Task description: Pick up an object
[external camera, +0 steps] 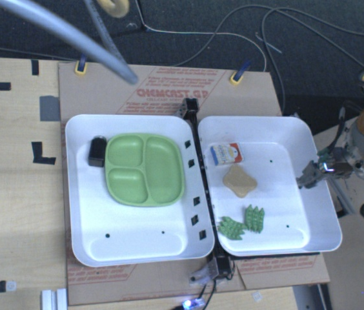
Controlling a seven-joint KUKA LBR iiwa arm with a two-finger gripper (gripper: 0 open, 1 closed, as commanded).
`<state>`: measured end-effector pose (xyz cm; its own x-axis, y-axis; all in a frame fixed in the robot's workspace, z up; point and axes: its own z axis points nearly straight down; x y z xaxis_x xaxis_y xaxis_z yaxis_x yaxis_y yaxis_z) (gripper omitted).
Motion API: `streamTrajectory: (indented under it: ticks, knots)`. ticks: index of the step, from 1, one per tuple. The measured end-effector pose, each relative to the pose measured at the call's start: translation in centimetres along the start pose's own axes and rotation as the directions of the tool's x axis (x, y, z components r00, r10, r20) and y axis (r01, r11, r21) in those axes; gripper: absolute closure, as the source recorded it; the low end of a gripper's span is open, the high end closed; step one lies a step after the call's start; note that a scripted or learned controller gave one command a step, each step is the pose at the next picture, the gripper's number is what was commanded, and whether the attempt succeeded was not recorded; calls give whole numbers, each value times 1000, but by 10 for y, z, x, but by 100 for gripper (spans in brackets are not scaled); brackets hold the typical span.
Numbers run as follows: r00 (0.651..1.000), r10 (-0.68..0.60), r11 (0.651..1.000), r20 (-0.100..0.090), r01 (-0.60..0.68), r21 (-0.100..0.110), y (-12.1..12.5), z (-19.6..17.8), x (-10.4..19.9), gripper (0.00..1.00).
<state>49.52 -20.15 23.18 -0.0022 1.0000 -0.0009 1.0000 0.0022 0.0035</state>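
**Nothing lifted yet: claw waits at the right bin's edge**

Nearest the camera, at the bottom of the frame, two green leafy pieces (pixel 242 222) lie low in the right bin (pixel 324 237), close together. Just above them sits a tan, sponge-like block (pixel 240 182), and above that a small white packet with blue and red print (pixel 224 154). Any of these could serve as the object to pick up, and all of them rest on the bin floor, so the task looks barely begun: no approach over an item, no grasp, no lift.

Left of the divider, the left bin (pixel 79 192) holds a green sectioned plate (pixel 145 170) with a small black object (pixel 97 151) touching its left rim.

At the right edge of the frame, the claw (pixel 311 173) hovers around the right bin's outer wall, well apart from the items. It is small and dark against the rim, and I cannot tell whether it is released or clenched; nothing is visibly in it. Most of the arm is cut off by the frame edge.

Farther back, cables trail across the dark floor beyond the tabletop (pixel 14 173), and a blurred grey bar (pixel 59 24) crosses the upper left, too unfocused to identify.
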Motion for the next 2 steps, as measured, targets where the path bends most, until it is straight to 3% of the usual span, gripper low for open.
streamTrajectory:
  ticks: [2]
  knots:
    - [1000,-5,1000,-3,5,4,4,-1,117,100]
